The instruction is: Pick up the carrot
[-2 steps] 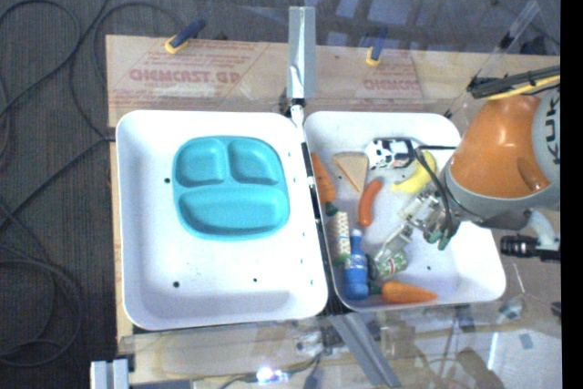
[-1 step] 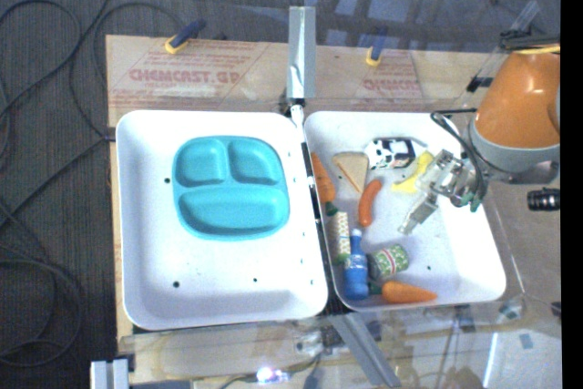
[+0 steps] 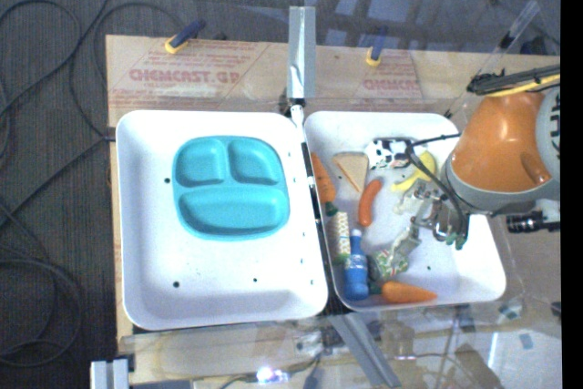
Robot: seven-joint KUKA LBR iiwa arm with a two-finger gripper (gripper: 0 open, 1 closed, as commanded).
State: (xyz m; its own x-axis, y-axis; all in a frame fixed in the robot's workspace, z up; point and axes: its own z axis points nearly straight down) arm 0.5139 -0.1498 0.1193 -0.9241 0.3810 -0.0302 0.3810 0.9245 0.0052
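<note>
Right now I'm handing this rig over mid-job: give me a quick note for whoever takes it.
Gripper: down inside the right bin, over its middle-right, nothing visibly between its fingers; open or shut not readable.
Carrot: lying flat at the right bin's near edge, beside the blue bottle, apart from the gripper.
Left bin: holds the blue divided tray.
Done: arm is in the correct bin.
Left: reach the carrot, grasp, lift.

The grey arm's two-finger gripper (image 3: 444, 223) hung low over the right shallow white bin (image 3: 474, 273). An orange carrot (image 3: 408, 292) lay near that bin's front wall, beside a blue bottle (image 3: 356, 269). A turquoise divided plastic tray (image 3: 232, 187) sat in the left white bin (image 3: 146, 269).
</note>
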